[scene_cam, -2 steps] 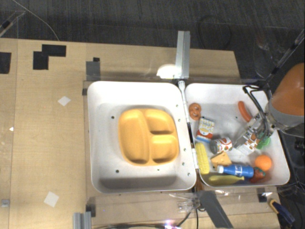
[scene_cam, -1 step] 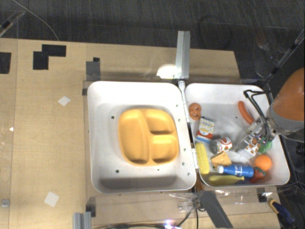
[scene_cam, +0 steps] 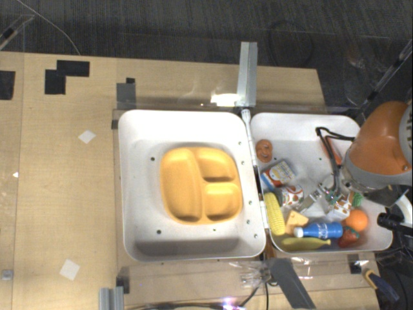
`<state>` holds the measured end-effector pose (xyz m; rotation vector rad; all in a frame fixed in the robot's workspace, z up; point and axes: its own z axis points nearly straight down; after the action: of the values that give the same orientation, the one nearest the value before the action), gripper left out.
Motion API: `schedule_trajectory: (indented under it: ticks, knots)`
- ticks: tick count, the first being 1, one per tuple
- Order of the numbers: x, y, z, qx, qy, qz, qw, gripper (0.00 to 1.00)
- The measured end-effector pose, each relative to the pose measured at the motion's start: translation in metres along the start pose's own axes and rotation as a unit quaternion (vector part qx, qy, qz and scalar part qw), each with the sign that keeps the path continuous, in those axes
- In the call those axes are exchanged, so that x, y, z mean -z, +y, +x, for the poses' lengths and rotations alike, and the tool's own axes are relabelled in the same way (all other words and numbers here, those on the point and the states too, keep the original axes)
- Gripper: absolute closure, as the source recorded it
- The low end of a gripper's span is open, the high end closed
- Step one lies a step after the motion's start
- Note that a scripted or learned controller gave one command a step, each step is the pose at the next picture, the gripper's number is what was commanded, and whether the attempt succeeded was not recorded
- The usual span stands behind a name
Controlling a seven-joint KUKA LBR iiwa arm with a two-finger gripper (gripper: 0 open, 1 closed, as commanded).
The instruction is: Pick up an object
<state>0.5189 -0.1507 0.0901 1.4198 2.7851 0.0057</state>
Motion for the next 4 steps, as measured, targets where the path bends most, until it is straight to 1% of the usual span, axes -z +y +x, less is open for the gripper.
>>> schedule_trajectory:
  ticks: [1,2,3,4]
  knots:
    - [-0.004,0.073,-0.115,0.003,0.002,0.002,1.0000,0.00]
    - [-0.002,0.014,-0.078,0.025,0.003,0.002,0.9997,0.00]
    - [-0.002,0.079,-0.062,-0.193,-0.002,0.003,0.9811,0.00]
    - [-0.004,0.080,-0.124,-0.119,0.002,0.003,0.9929,0.00]
